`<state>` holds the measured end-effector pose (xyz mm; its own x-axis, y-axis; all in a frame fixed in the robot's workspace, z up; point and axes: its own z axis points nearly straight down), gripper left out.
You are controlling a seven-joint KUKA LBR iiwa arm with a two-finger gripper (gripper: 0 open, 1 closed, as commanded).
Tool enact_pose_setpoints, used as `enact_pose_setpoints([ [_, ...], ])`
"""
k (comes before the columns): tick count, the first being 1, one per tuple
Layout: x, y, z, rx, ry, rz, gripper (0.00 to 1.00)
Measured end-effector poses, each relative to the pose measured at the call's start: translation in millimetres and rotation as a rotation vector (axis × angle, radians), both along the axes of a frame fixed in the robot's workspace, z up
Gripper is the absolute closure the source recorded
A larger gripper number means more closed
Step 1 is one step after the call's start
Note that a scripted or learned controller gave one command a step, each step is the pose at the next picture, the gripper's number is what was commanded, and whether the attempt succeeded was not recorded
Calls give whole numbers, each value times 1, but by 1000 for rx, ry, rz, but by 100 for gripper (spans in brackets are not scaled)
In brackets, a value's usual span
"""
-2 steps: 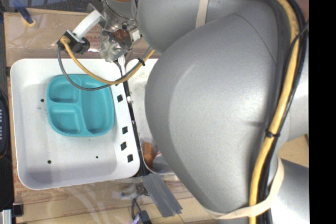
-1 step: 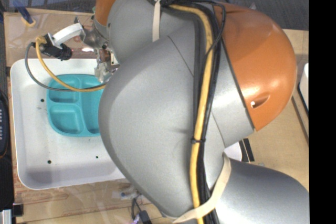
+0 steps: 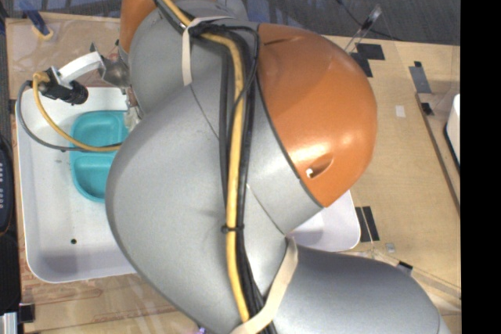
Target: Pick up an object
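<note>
- Arm blocks most of the frame, centre to lower right. The gripper sits at upper left, over the top end of the left bin.
- Gripper state: can't tell, the wrist hides it. Nothing is visibly held.
- Target is probably the teal dish, flat on the bin floor at left of frame, just beside and below the gripper. Its right part is hidden behind the arm.
- I judge this as the approach/descend stage, with the grasp not made.
- To do it well:
  - Go for the dish rim. It looks shallow and wide, so a grab across the body likely won't fit.
  - Come straight down with one side inside the rim and one outside, then close.
  - Keep clear of the bin's top wall. The dish lies near it, so there's little room.
  - Lift slowly. A rim pinch off centre will tilt the dish and may let it slip.
- Right bin: only a corner shows at lower right, so its contents are unknown.
</note>
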<state>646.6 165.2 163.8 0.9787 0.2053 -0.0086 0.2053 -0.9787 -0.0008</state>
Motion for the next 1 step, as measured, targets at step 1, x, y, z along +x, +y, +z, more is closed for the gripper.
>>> enact_pose_setpoints([
  [1, -2, 56, 49, 4, -12, 42, 100],
])
